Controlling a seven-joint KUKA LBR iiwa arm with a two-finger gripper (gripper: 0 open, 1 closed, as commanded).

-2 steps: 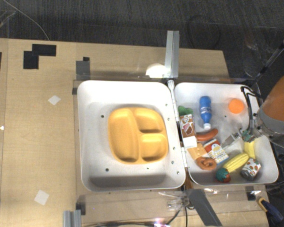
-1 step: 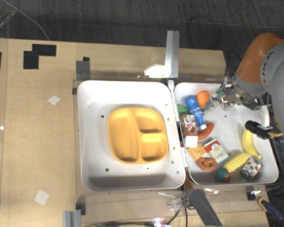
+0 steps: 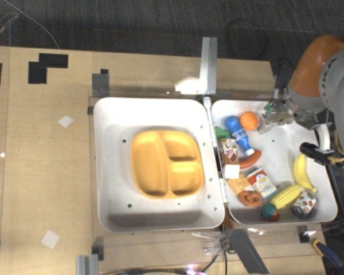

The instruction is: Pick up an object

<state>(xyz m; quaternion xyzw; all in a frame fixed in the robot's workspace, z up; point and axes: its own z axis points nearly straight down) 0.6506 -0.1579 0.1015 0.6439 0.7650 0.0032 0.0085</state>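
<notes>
The right bin holds a pile of toy food. An orange ball lies near its back, with a blue bottle beside it and a red sausage just in front. A yellow banana, a corn cob and a small can lie at the front right. My gripper hangs low over the back of this bin, just right of the orange ball, and nothing shows in its grasp.
The left bin bears a yellow divided tray. Also in the right bin are a green piece, a brown packet, a red-and-white carton, a brown ring and a green ball. A metal post stands behind the bins.
</notes>
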